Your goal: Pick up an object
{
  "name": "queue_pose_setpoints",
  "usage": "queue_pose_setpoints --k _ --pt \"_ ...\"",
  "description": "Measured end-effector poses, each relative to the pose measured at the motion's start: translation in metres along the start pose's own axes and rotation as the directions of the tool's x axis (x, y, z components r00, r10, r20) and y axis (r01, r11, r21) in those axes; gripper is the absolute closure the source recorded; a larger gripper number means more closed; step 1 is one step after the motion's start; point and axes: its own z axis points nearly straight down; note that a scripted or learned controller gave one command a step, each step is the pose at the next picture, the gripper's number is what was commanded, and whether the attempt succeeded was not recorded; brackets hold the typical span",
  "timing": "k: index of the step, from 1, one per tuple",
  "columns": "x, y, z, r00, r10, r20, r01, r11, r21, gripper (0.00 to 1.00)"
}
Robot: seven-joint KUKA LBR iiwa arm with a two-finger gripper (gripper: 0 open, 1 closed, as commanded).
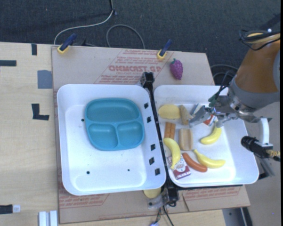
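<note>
While our pincer (208,118) hangs low over the upper middle of the right bin (245,173), we see trouble close at hand: the toys lie crowded, and a closing stroke could catch two at once or knock one aside. Its grey fingers (196,118) reach leftward, and a small red and white bit shows among them, but we cannot tell how wide they stand or whether anything is truly held. Just below the tips lies a yellow banana (212,135), tilted; just to their left sit a tan bread piece (184,114) and a yellow lemon-like fruit (169,111). Any of these could serve as the object to lift, and each is near enough to be nudged by mistake. Farther down we find a hot dog bun (185,138), a red sausage (195,162), a second banana (210,162) and a third (173,149). Beyond, the left bin (70,173) bears a blue divided plate (115,124), and a purple grape bunch (177,68) lies on the cardboard (127,69) outside.
</note>
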Motion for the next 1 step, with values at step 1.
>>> queue_pose_setpoints --k 1 --pt "-0.0315 -0.0001 0.0756 1.0 0.003 0.0 -0.003 1.0 0.007 0.0"
